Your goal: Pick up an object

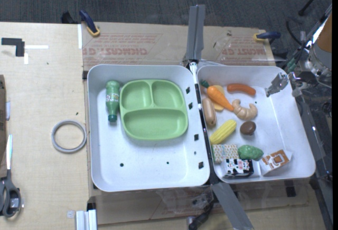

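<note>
Orange carrot, tapered, green-topped

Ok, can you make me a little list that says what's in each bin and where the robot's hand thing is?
left bin: green divided plate, green bottle beside its left edge
right bin: carrot, corn cob, red sausage, brown ball, broccoli, small cartons along the front
end effector: over the right bin's right rim, touching no toy
bench: tape ring, scissors
</note>
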You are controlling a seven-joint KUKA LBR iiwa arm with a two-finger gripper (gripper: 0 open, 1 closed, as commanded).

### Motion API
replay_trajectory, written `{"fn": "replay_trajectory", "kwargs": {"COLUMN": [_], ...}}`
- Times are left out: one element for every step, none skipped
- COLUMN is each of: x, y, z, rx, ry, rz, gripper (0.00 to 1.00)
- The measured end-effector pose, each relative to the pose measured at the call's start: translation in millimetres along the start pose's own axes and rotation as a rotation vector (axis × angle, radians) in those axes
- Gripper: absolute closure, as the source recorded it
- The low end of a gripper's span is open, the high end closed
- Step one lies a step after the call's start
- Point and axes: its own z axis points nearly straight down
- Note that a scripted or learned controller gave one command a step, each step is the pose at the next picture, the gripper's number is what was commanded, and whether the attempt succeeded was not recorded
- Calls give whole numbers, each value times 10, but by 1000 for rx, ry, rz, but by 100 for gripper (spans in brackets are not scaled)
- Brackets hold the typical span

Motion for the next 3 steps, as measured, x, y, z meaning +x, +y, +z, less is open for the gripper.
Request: {"fn": "replay_trajectory", "kwargs": {"x": [388, 761, 760], "y": [15, -299, -298], "z": [944, 1002, 1003], "rx": [-13, -19, -20], "ry": [-3, -3, -4], "rz": [85, 88, 88], "gripper": [0, 0, 0]}}
